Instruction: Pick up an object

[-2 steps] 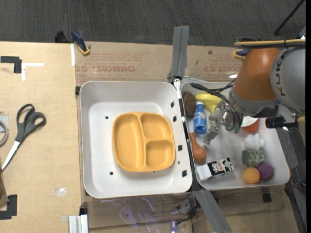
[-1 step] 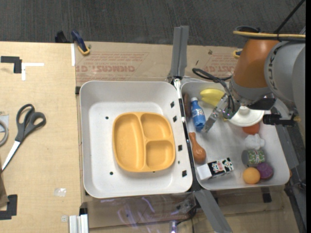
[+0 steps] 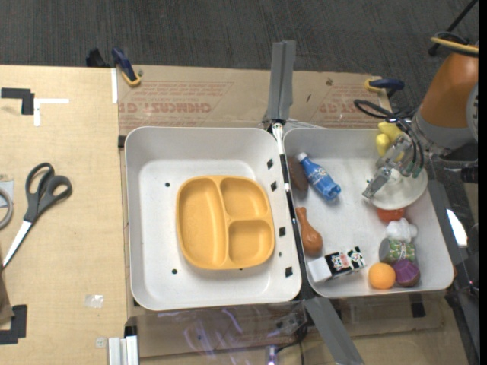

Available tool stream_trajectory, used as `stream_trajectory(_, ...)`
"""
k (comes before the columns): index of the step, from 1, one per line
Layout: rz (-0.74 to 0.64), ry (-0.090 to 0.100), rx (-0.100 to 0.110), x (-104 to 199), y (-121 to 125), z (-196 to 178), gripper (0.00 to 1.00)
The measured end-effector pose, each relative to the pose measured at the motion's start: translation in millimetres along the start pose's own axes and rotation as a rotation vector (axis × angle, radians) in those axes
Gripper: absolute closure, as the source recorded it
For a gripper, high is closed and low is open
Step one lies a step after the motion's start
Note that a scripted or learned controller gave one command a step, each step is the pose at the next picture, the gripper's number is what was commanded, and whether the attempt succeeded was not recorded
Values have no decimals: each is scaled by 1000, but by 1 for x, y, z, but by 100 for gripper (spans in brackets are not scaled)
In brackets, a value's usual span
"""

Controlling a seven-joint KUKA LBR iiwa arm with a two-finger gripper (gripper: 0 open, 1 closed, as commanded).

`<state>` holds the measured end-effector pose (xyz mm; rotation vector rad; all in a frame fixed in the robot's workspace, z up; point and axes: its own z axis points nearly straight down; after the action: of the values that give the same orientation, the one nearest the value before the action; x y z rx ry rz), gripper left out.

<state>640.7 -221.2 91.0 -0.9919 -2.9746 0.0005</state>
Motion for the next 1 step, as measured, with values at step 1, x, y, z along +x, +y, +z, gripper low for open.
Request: stream_trajectory(1,147,-6,-5,51,-36,-1,0)
